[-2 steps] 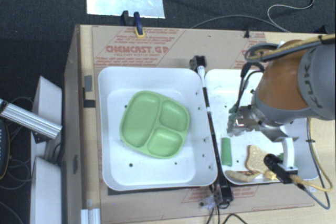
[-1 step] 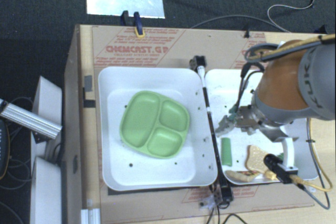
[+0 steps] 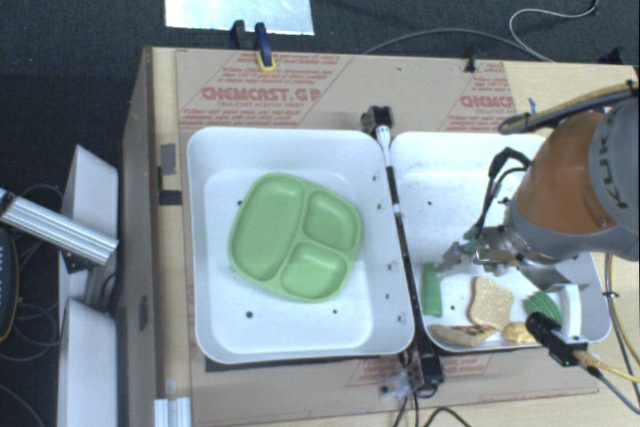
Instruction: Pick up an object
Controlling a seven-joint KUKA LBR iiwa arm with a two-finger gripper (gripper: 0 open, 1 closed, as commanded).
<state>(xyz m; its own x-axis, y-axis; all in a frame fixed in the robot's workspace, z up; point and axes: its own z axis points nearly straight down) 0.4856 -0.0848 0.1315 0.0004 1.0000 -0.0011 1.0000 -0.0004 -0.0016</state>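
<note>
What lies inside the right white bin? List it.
In the right shallow white bin: a green stick-shaped piece, a tan bread-like slice, a pale banana-like piece and a green item. The grey arm covers the rest of the floor.

Arm leaning in, wrist bent downward

The grey arm (image 3: 600,175) with its orange band (image 3: 560,180) enters from the right; below the band, the gripper (image 3: 470,255) points to the left and down, its metal fingertips blurred.

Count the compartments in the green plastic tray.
3 in the green plastic divided tray, in the left white bin: large one left, small one upper right, small one lower right.
</note>
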